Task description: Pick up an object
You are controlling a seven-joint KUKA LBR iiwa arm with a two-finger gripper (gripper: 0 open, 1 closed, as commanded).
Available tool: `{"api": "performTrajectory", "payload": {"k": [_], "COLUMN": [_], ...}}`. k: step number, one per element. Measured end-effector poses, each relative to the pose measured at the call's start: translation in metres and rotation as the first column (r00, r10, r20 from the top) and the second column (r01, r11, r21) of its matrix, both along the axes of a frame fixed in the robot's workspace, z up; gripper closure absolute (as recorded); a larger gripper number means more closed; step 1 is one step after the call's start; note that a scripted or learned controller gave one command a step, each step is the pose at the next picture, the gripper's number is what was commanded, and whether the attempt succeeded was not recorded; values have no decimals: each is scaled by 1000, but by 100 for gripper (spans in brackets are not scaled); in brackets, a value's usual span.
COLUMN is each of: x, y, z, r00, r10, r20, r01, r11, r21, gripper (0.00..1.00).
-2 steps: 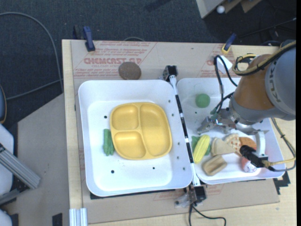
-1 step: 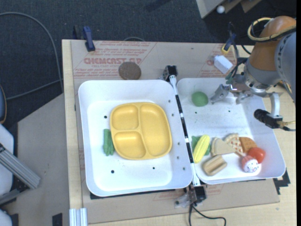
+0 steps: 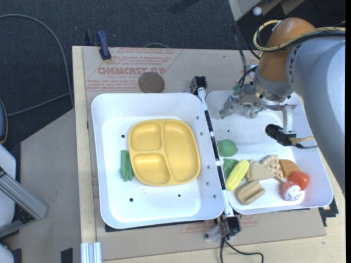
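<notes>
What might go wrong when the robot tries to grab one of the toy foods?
The toy foods are packed close together: the corn touches the bread roll and a green piece, so the claw might pinch two or knock one aside. They also sit near the right bin's front rim, where the claw might bump the wall.

The arm [image 3: 323, 92] runs off the right edge; its wrist hides the gripper's fingertips over the right bin [image 3: 241, 100].

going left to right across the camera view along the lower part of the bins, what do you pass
green bean pod → yellow divided plate → corn cob → bread roll → white egg-shaped toy
</notes>
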State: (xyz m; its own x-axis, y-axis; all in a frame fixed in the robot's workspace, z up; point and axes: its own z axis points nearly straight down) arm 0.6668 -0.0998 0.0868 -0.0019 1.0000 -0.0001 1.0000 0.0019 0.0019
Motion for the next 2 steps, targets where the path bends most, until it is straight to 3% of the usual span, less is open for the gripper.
{"api": "performTrajectory", "payload": {"k": [1,2], "x": [-104,-103], "y": [-11,-10], "z": [-3,8], "r00": [1000,1000], "r10": [-3,-3], "r20": [-3,0], "r01": [3,3], "r11": [1000,1000], "r21": [0,0], "gripper": [0,100]}}
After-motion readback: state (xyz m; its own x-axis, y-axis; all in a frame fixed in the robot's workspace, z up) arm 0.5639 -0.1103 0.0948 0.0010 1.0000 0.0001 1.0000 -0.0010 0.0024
